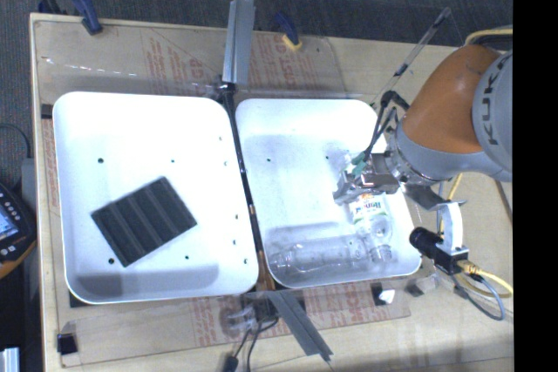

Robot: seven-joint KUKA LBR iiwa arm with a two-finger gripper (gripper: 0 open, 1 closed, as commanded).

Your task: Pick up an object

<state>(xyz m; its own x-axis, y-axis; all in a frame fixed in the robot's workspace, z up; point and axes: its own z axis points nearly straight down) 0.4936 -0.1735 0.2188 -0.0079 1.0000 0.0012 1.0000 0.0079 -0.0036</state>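
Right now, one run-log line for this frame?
arm: over right bin | hand: low beside small labelled bottle | clear bottle: lying at near wall | left bin: dark ribbed pad | grasp: unconfirmed

Two white bins (139, 113) sit on a pale tan bench (349, 57) printed with red lettering; a black ribbed panel (144, 220) lies in the left one, clear plastic bottles (327, 253) in the right, beside a grey arm (462, 113) with an orange band, blue clamps (85, 10) behind
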